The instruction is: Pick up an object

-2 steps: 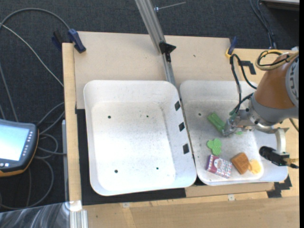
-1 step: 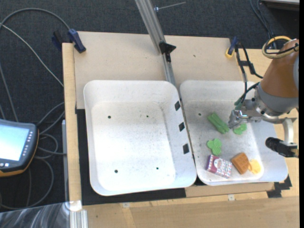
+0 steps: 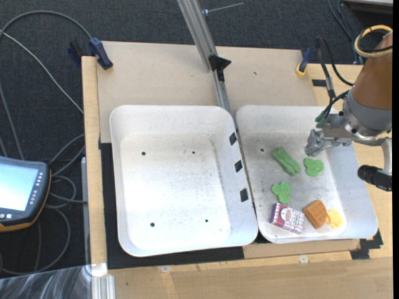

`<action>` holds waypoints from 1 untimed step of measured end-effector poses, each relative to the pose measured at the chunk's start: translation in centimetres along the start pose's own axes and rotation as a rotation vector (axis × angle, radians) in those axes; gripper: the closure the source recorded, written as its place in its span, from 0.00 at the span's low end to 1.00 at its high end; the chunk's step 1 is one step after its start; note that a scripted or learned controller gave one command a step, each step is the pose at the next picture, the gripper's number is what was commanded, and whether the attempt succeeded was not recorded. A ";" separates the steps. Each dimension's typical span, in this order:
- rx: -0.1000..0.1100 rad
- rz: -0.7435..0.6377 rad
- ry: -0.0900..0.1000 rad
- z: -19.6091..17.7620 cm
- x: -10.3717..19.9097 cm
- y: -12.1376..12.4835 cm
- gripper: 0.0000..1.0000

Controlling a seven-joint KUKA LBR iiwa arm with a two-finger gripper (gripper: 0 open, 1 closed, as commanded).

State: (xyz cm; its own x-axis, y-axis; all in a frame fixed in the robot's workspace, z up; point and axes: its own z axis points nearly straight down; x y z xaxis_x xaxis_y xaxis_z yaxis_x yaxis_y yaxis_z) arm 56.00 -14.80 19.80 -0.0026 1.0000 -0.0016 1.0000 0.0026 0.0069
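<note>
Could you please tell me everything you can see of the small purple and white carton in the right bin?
The small carton is a box-shaped toy pack, purple with a white panel and a reddish picture on its upper face, seemingly printed card or plastic. It lies flat on the floor of the right bin, near the front edge, turned slightly askew. An orange block sits close at its right, perhaps touching. A green piece lies just behind it. The gripper is well away.

1. You are seeing the left bin sitting on the wooden bench.
2. A metal post is slanting up from behind that bin's far right corner.
3. A blue clamp is gripping the bench edge beyond the bin's far left corner.
4. A handheld screen is lying left of the bin, off the bench.
5. A black cable is looping over the carpet, far left of the bin.
</note>
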 end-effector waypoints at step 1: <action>-0.001 0.002 -0.001 -6.0 -0.9 -0.1 1.00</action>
State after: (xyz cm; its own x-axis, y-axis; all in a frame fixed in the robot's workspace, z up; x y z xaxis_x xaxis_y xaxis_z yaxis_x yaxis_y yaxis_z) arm 55.82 -15.68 25.79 -0.0009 1.0000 -0.0025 1.0000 0.0009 0.0082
